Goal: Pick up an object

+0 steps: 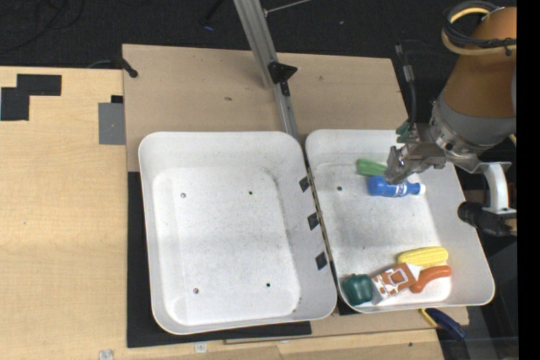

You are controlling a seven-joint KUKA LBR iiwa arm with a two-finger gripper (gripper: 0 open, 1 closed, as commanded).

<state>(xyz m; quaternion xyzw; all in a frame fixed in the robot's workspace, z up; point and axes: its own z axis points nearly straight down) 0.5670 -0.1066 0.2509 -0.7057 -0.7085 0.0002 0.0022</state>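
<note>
**Hovering over blue item in right bin — grip state unconfirmed**

Arm (477,88) enters from 3 o'clock, orange band above wrist, grey body below. Gripper (403,169) is down in the right bin (380,240), upper half, approx. 1 o'clock of bin centre. Its tip overlaps the top of the blue object (396,189); contact vs. just above cannot be resolved from this angle. Whether the pincer is spread or closed: cannot tell, and no item is seen clamped in it.

Blue object lies flat on bin floor, long axis approx. 9-to-3, directly at 6 o'clock of gripper tip. Green object (369,167) sits at 9 o'clock of gripper, touching or just beside the blue one at its 11 o'clock end.

Other contents, well apart from gripper, along bin's 5–6 o'clock rim: yellow object (424,255), orange object (429,275) just below it, orange-and-white item (393,280) beside those, dark green object (359,289) at the 7 o'clock corner.

Left bin (224,223) adjoins at 9 o'clock; black clips (312,220) along the shared edge.
</note>
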